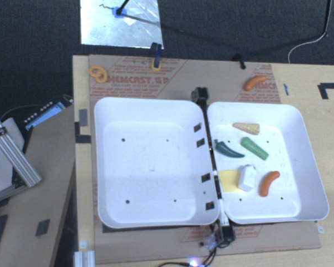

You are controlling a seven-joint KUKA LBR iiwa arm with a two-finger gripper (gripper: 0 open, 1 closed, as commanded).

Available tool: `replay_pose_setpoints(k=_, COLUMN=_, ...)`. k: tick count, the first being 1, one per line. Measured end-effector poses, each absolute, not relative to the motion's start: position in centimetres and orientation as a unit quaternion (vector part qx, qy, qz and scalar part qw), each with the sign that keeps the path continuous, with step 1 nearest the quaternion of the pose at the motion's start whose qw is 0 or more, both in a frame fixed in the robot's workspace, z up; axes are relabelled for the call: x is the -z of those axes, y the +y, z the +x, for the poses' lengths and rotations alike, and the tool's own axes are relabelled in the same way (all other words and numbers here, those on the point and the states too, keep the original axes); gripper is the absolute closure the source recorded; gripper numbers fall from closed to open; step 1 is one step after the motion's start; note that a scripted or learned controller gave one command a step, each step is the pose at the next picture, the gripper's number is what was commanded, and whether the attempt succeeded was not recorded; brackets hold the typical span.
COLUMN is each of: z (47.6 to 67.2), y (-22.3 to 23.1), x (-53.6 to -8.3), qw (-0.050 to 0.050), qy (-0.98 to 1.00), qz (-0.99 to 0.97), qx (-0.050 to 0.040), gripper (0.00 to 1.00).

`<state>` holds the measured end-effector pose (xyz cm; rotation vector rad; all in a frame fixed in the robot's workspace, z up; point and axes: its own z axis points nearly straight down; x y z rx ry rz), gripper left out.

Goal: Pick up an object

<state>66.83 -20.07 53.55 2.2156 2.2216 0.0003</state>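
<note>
Hand state: cannot tell | target: orange sausage (pixel 269 183) in right bin (pixel 309 149), beside white block (pixel 246 177) | approach: descend over sausage's middle, fingers across its short axis (clear of the block) | materials: smooth rounded plastic; green pepper (pixel 229 149) curved, yellow slab (pixel 229 179) flat.

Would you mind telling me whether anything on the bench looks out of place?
Yes: two items lie outside the bins on the cardboard. An orange sausage sits beyond the right bin's far edge, and a pretzel lies beyond the left bin's far-left corner. The other items are inside the right bin.
</note>
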Motion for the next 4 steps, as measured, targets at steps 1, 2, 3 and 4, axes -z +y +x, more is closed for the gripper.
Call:
replay_pose_setpoints(k=1, z=66.82, y=-20.48, x=-53.58, qw=0.002, qy=0.707, qz=0.707, qx=0.0, gripper=1.0)
replay_pose_setpoints(k=2, z=66.83, y=-20.65, x=-53.58, qw=0.002, qy=0.707, qz=0.707, qx=-0.0002, gripper=1.0)
replay_pose_setpoints(k=3, z=66.83, y=-20.64, x=-53.48, qw=0.002, qy=0.707, qz=0.707, qx=-0.0001, gripper=1.0)
replay_pose_setpoints(k=4, z=66.83, y=-20.63, x=-53.42, qw=0.002, qy=0.707, qz=0.707, qx=-0.0002, gripper=1.0)
